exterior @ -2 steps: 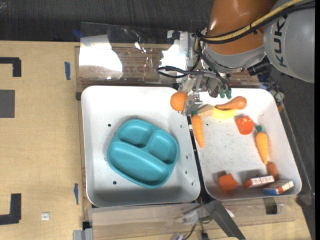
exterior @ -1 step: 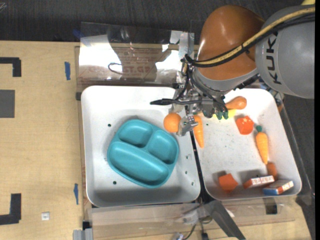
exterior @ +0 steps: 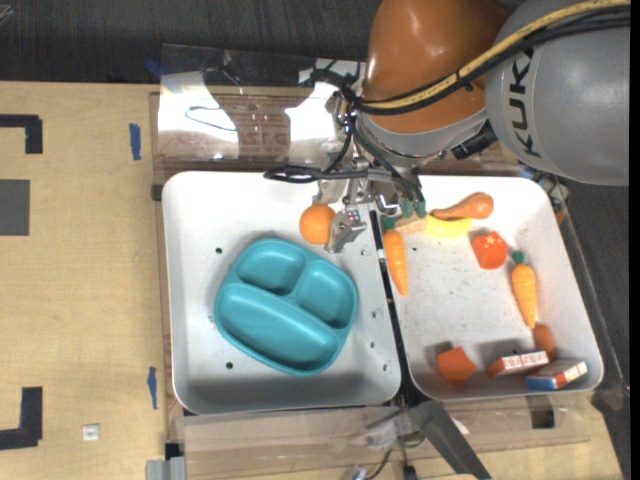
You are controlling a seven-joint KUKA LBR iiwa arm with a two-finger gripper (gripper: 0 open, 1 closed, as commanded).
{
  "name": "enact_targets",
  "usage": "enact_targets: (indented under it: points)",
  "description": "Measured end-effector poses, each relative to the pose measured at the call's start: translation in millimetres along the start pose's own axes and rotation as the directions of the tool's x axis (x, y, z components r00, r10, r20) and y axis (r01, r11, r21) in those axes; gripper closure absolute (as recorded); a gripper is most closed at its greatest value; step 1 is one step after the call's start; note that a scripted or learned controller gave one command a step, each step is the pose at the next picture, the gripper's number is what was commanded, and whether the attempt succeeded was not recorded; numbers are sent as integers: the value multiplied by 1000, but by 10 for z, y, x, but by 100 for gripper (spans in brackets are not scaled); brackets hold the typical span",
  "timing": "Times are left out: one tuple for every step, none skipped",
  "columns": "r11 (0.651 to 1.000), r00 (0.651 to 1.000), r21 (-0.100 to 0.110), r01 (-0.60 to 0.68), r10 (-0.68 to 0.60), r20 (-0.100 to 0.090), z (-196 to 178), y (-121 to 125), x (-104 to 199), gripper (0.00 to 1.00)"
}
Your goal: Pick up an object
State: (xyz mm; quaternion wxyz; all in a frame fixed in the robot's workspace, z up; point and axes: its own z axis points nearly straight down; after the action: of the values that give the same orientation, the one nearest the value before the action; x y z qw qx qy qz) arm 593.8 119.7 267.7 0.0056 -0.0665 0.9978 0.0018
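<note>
The gripper (exterior: 347,223) hangs over the far edge of the left bin (exterior: 190,268), just right of an orange ball (exterior: 316,224); whether its jaws are wide or narrow I cannot tell. A teal divided plate (exterior: 285,303) lies nearer in that bin. A carrot (exterior: 396,260) sits just inside the right bin (exterior: 570,298), by the divide, with a second carrot (exterior: 524,290) farther right.

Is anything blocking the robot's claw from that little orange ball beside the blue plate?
Nothing visible does. The gripper sits right beside the orange ball in the left bin, with no object between them; the teal divided plate lies lower, off to the side.
</note>
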Motion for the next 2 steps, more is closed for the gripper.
enact_targets:
  points:
    - [994,994,-1,-112,112,0,-311,563,65,100]
    - [994,994,0,109,-109,-10,106,1097,123,100]
